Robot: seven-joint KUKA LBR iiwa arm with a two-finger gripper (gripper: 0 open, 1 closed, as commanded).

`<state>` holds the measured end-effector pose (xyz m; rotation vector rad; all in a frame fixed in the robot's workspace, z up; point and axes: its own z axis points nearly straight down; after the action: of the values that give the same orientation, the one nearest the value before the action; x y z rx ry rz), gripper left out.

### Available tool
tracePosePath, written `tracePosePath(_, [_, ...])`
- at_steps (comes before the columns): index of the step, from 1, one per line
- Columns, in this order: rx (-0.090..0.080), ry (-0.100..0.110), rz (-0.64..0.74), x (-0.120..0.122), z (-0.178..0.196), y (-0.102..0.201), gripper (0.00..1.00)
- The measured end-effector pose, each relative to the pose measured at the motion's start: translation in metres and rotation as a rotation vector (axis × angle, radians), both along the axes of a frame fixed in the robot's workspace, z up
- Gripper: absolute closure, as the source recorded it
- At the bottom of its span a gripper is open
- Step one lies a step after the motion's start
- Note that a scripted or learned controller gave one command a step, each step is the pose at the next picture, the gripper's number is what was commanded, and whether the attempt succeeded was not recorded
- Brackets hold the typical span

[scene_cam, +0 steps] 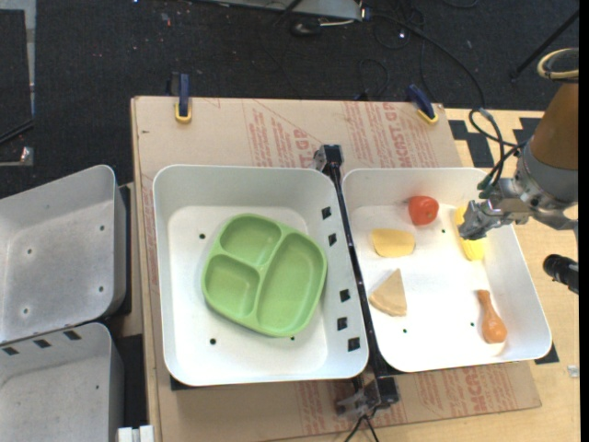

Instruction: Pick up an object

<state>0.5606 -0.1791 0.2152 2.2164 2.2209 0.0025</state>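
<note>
My gripper (pixel 478 226) reaches in from the right and hangs low over the right bin (pixel 433 353), directly over a yellow object (pixel 472 249) at the bin's right side, partly hiding it. A red tomato (pixel 423 210) lies just left of the gripper. Further left sits a yellow cheese-like piece (pixel 393 242). A tan wedge (pixel 390 296) lies near the bin's middle front. An orange drumstick-shaped piece (pixel 490 318) rests at the front right.
The left bin (pixel 184 339) holds a green three-compartment plate (pixel 265 273). A black clip strip (pixel 342 247) runs between the bins. Grey trays (pixel 55 247) lie off the bench at the left. Cables hang by the arm at the right.
</note>
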Motion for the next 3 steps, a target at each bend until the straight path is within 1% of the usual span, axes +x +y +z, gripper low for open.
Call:
tracePosePath(1, [0.003, 0.006, 0.004, -0.015, -0.007, 0.051, 1.00])
tracePosePath(2, [0.003, 0.004, 0.005, -0.013, 0.000, 0.101, 1.00])
tracePosePath(3, [0.004, 0.004, 0.007, -0.023, 0.013, 0.156, 1.00])
